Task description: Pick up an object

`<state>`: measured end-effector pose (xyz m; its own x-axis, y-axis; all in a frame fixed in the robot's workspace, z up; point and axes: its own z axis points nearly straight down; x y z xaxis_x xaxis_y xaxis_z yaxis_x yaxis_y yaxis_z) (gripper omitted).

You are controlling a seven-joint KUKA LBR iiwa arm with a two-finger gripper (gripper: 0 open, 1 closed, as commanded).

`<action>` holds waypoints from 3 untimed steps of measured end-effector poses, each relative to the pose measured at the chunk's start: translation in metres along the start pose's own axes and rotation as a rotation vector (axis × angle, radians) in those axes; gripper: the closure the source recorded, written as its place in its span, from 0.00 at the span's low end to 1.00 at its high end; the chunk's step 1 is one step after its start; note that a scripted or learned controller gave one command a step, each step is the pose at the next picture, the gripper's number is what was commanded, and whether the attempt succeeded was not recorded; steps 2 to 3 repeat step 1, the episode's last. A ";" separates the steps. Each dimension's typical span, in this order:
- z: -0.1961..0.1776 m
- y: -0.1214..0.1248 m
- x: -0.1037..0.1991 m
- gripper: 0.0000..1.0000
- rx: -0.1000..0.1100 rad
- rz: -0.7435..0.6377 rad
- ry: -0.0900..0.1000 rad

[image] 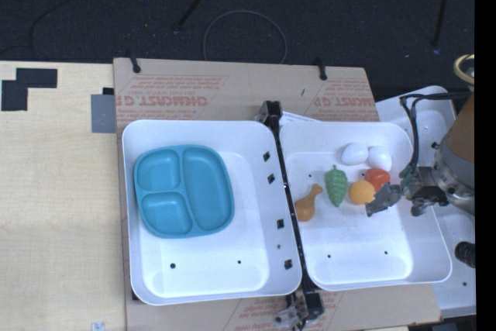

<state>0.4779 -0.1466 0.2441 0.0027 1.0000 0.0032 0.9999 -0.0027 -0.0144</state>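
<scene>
Just beside the orange fruit [361,192], the fingers [385,200] hover; grip unclear.

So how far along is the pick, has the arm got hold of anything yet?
Done: the gripper has reached into the right bin, next to the orange piece and the red piece. In hand: nothing shows between its fingers. Left: grasping and lifting. The green piece, the tan drumstick-shaped piece and the two white pieces all lie on the bin floor; the blue divided plate sits in the left bin.
</scene>
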 end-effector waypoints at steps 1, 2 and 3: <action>-0.006 0.002 0.000 0.00 -0.011 -0.002 -0.002; -0.006 0.002 0.000 0.00 -0.011 -0.002 -0.002; -0.006 0.002 0.000 0.00 -0.011 -0.002 -0.002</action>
